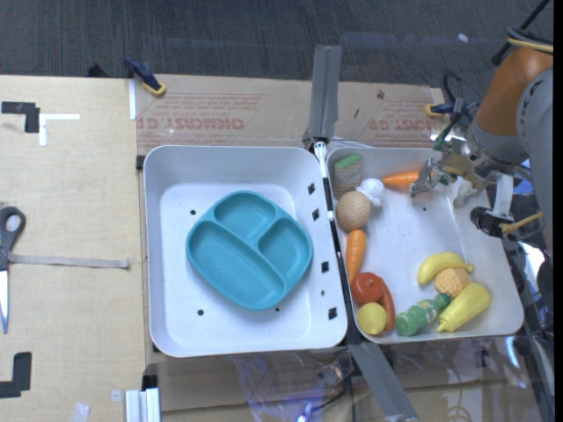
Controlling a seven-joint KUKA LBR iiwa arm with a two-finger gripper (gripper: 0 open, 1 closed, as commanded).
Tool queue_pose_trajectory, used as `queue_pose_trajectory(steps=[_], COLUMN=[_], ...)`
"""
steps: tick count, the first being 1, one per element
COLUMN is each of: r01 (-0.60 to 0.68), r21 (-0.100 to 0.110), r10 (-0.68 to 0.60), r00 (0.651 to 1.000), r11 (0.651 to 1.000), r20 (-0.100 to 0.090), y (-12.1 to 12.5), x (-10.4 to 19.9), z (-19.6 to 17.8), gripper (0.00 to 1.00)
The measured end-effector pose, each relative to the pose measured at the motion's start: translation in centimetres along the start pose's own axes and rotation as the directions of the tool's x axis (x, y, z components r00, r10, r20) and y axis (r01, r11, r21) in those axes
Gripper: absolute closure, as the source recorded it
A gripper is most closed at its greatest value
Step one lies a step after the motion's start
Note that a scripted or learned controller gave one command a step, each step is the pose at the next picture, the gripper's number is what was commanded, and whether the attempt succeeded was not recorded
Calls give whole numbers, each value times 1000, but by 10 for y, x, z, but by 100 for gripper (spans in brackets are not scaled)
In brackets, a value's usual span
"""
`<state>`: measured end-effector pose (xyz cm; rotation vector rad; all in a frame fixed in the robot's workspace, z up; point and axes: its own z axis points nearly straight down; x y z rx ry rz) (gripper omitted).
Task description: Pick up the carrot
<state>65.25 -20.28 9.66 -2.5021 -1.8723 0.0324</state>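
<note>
An orange carrot (354, 251) lies lengthwise along the left wall of the right bin (493, 328), just below a tan round ball (353, 209). A second, smaller orange carrot-like piece (400, 180) lies near the bin's back wall, next to a white item (370, 189). My gripper (428, 181) is low at the back of the right bin, right at this smaller piece's right end. Whether it touches the piece is unclear. The longer carrot lies well to the gripper's lower left.
The right bin also holds a green-topped block (347, 167), a red pepper (369, 286), a lemon (372, 317), a green bottle (420, 315), a banana (442, 265), corn (452, 280) and a yellow item (464, 307). The left bin (167, 323) holds a blue divided plate (250, 249).
</note>
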Motion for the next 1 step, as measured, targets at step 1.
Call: queue_pose_trajectory(steps=[1], r01=[-125], r21=[-2], r10=[125], r00=[992], r11=[992], r20=[-3], y=[-16], x=[57], z=[10], gripper=[0])
